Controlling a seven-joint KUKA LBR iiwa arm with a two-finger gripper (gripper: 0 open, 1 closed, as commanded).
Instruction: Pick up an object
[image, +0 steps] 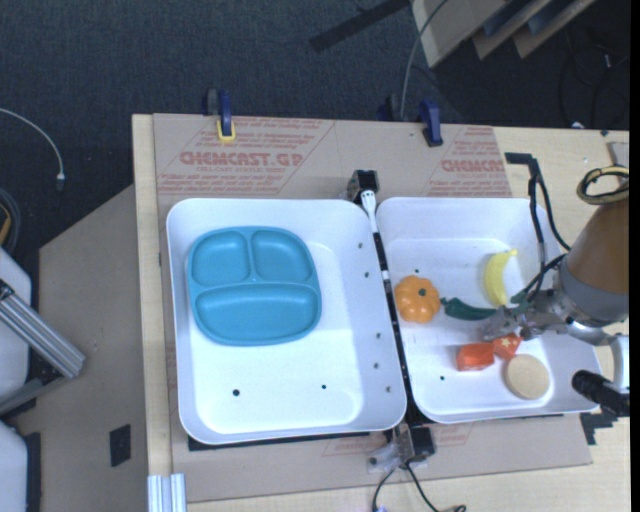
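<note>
The right bin holds several items: an orange pumpkin-like toy, a yellow banana, a dark green piece, a red piece and a round beige disc. The arm comes in from the right with its orange band above the grey wrist. My gripper is low inside the right bin, just above the red piece, beside the end of the green piece and below the banana. Its tip is small and dark against the toys.
The left bin holds a blue divided plate in its upper left part. Black cables run along the right bin's far right side. Blue clamps hold the cardboard-covered bench at the back edge.
</note>
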